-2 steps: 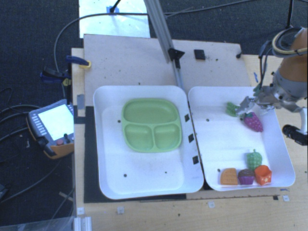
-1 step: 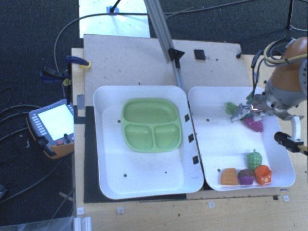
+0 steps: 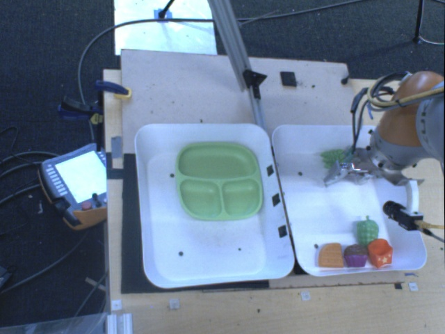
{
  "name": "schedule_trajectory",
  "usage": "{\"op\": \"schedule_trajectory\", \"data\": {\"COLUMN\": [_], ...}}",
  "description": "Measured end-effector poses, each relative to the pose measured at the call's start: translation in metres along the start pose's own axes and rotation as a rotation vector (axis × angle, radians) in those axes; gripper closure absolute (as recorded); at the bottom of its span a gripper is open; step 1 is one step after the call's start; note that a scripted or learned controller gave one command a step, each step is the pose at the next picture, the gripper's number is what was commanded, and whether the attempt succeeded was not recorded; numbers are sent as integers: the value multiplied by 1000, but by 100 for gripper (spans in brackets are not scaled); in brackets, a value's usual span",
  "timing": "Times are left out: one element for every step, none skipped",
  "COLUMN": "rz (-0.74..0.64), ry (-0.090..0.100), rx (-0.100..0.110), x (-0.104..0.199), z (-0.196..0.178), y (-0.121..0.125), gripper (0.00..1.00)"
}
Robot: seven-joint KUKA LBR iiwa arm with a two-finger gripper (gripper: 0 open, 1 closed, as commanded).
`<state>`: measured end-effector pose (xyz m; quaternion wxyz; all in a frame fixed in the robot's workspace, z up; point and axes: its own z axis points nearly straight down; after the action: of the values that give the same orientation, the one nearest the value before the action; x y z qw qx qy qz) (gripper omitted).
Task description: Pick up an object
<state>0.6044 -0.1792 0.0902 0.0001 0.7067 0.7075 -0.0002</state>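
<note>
The claw (image 3: 338, 175) sits low in the right bin (image 3: 306, 207) — just beside a leafy green toy (image 3: 334, 156). Open or closed — I cannot tell. No words to read.

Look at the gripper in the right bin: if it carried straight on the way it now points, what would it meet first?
Probably the green leafy toy just beyond the gripper, though height is unclear from this slanted view.

Dark carpet (image 3: 42, 40) around wooden bench (image 3: 181, 89)

plate: green divided plate (image 3: 220, 180), middle of left bin (image 3: 156, 256)
pendant: teach pendant (image 3: 75, 184), on floor left of left bin
</note>
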Motion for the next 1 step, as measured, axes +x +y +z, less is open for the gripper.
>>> {"op": "schedule_trajectory", "data": {"rz": [0], "ry": [-2], "rx": [-5], "x": [-1], "z": [-14], "y": [1], "gripper": [100]}}
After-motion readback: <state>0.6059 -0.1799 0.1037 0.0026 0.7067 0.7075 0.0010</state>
